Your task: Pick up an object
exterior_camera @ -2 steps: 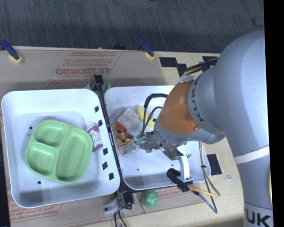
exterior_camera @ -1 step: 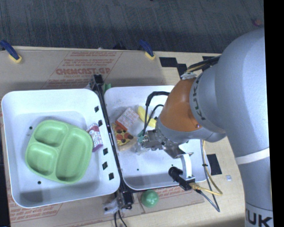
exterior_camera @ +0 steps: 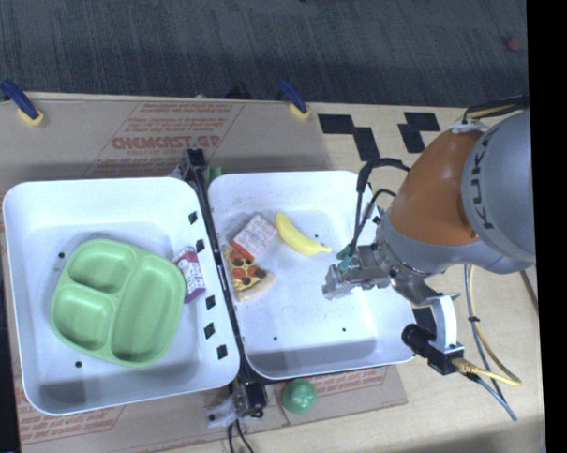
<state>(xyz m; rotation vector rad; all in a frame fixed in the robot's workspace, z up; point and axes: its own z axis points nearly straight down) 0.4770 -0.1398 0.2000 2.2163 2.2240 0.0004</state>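
Objects for picking are gathered in the right bin (exterior_camera: 270, 348), most likely so that any of them lies within the arm's reach: a banana (exterior_camera: 300, 235) near the middle, a small box (exterior_camera: 255, 234) just to its left, and a pizza slice (exterior_camera: 246, 270) below the box, close to the divider between the bins. A green tray (exterior_camera: 117, 299) is laid flat in the left bin (exterior_camera: 37, 372), with a small packet (exterior_camera: 191, 271) propped at that bin's right wall. A green ball (exterior_camera: 297, 395) is left outside both bins, on the cardboard at the near edge.

The arm (exterior_camera: 451, 204) is brought in from the right and bent down over the right bin's right side, its orange band turned upward. The gripper (exterior_camera: 340, 277) is held low over bare bin floor, just right of the banana's tip and apart from it. Nothing is seen between the jaws; whether they are apart or together cannot be told, as the tips are small and blurred. The banana is judged the nearest candidate, and a short shift to the left would be needed before any closing.
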